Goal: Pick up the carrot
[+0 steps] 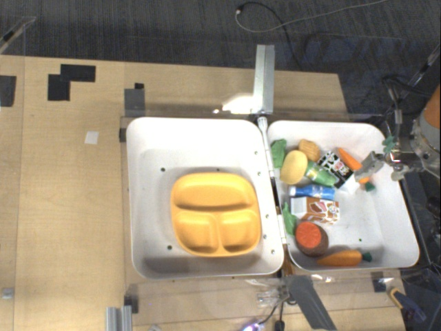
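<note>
The carrot is seen lying flat near the front wall of the right bin, beside a red disc. The gripper is found at the bin's right edge, possibly open; its state cannot be told.

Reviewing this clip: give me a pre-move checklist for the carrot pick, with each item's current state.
1. Carrot visible, lying along the right bin's front wall: ok.
2. Top of carrot uncovered: ok.
3. Side clearance: not ok, the red-topped round item sits close beside its left end.
4. Gripper positioned over carrot: not ok, it is near the bin's far right side.
5. Finger state: cannot tell.
6. Yellow tray in left bin, away from the path: ok.
</note>
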`<state>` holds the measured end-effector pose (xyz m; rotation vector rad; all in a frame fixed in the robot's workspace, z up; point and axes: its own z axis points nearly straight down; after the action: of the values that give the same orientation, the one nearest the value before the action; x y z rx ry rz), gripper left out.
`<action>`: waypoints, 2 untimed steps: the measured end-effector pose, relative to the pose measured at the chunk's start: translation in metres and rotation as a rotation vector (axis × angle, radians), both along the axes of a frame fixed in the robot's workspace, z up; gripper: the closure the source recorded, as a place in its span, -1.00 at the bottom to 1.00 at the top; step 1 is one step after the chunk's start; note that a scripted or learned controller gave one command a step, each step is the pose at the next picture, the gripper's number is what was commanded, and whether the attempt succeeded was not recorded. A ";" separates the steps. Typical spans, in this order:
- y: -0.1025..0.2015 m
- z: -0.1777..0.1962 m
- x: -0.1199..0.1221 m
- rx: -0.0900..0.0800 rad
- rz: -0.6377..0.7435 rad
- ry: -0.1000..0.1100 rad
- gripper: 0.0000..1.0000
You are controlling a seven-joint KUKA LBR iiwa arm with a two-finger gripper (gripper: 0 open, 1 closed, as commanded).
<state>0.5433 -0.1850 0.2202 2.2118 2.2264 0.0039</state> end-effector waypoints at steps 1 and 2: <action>-0.006 -0.075 -0.005 0.000 -0.055 0.001 -1.00; -0.002 -0.104 0.068 -0.001 -0.130 -0.003 -1.00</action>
<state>0.6109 -0.1874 0.1162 2.3494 2.0762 0.0060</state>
